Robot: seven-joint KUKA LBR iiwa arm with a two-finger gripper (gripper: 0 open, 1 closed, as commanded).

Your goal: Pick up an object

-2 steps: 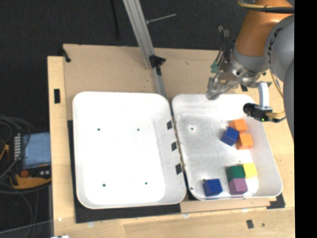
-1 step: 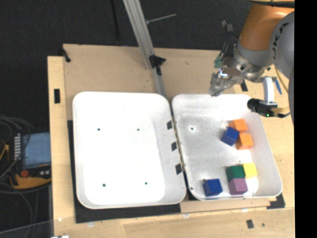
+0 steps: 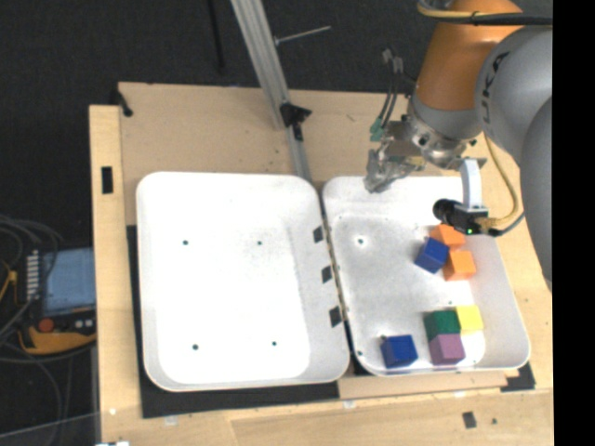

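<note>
The right bin point(image 3: 372, 277) holds several small blocks. A blue block point(image 3: 431, 255) lies beside an orange block point(image 3: 460, 265), with another orange piece point(image 3: 450, 234) just behind them. Near the front edge sit a blue block point(image 3: 399, 350), a green block point(image 3: 442, 323), a yellow block point(image 3: 469, 319) and a purple block point(image 3: 447, 347). My gripper point(image 3: 379, 180) hangs over the back left corner of the right bin, well away from the blocks. Nothing shows between its fingers.
The left bin point(image 3: 232, 277) lies beside the right one, a narrow gap with dark clips between them. A slanted metal rail point(image 3: 265, 59) rises behind the bins. A black cable and small device point(image 3: 460, 214) hang off the wrist over the right bin's back.
</note>
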